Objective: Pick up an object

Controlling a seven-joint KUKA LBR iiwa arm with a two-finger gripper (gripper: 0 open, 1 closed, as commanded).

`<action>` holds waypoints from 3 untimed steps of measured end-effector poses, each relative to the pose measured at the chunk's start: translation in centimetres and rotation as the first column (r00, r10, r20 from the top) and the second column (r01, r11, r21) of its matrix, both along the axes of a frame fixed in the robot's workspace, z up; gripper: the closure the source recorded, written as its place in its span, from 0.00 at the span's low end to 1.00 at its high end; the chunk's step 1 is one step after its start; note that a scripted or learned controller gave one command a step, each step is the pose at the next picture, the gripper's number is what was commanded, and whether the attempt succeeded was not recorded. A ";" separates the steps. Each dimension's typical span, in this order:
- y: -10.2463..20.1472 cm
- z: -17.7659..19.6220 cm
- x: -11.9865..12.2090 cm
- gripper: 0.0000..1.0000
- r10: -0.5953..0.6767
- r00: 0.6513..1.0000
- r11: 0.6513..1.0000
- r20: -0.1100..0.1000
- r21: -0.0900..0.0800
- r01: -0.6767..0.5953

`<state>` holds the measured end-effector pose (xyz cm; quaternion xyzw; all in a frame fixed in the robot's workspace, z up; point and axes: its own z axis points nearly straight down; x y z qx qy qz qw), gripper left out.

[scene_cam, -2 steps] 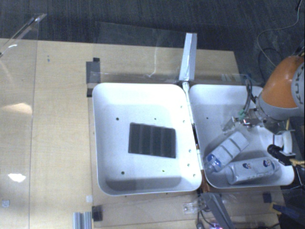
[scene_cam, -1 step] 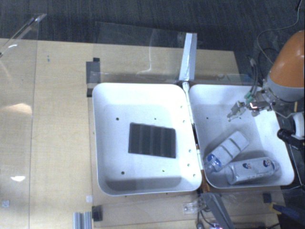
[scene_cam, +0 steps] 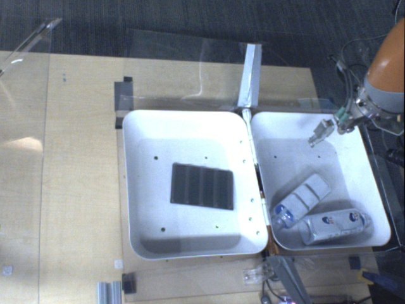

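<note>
A dark ribbed rectangular pad [scene_cam: 202,186] lies flat in the middle of the left bin [scene_cam: 145,132]. In the right bin [scene_cam: 278,132] a pale plastic bottle [scene_cam: 304,198] with a blue cap lies tilted near the front left. Beside it, along the front wall, lies a grey packet with blue print [scene_cam: 335,225]. My gripper [scene_cam: 323,132] hangs over the back right part of the right bin, well apart from both objects. Nothing shows between its fingers.
The orange-banded arm [scene_cam: 387,68] enters from the upper right. A metal strip [scene_cam: 250,75] stands behind the seam between the bins. Cables hang at the right edge and below the front of the right bin.
</note>
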<state>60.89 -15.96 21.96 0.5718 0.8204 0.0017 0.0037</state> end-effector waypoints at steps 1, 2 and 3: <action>3.3 1.0 0.1 0.00 0.020 1.000 1.000 -0.001 0.001 -0.020; 0.1 -9.4 -5.8 0.00 0.024 1.000 1.000 -0.004 0.001 -0.024; -0.4 -12.8 -10.8 0.00 0.201 0.979 0.980 0.016 -0.008 -0.201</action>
